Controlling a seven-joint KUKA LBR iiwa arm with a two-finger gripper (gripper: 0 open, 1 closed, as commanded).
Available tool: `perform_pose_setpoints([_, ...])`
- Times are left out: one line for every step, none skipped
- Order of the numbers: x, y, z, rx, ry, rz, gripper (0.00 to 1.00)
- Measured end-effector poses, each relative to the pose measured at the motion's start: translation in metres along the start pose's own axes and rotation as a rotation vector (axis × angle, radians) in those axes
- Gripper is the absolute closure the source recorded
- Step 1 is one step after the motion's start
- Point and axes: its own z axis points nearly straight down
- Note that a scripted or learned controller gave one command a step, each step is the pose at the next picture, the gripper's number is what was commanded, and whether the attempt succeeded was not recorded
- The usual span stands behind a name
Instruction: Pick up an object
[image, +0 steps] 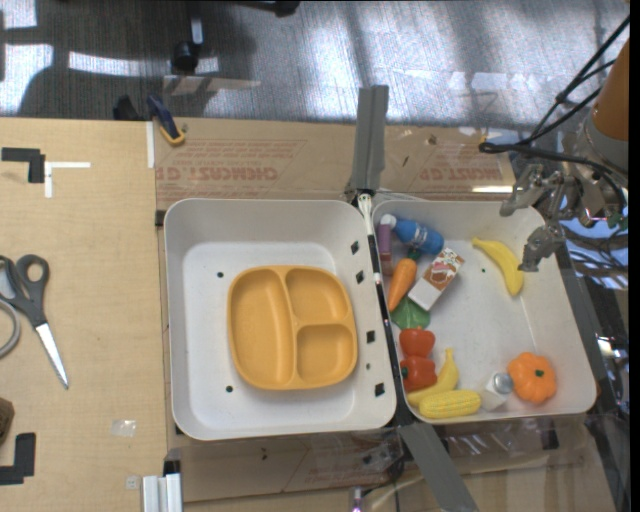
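The arm reaches in with its gripper (545, 225) hanging over the right bin's (560, 345) far corner. Its fingers (537, 247) hold nothing, though their spread cannot be told. A banana (502, 263) lies just beside the fingertips.

Two white bins: left bin (190, 300), right bin (560, 330). One yellow divided tray (292, 327). Two bananas (500, 264) (447, 372). One corn cob (449, 403). One pumpkin (532, 378). One carrot (401, 283). One blue bottle (417, 235). One small carton (438, 277). Two red peppers (417, 343) (418, 374). One pair of scissors (38, 312) on surface.
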Motion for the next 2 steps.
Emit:
perform_pose_setpoints([0.016, -0.045, 0.128, 0.0, 0.0, -0.056, 0.0])
perform_pose_setpoints([0.088, -0.052, 0.169, 0.0, -0.001, -0.117, 0.0])
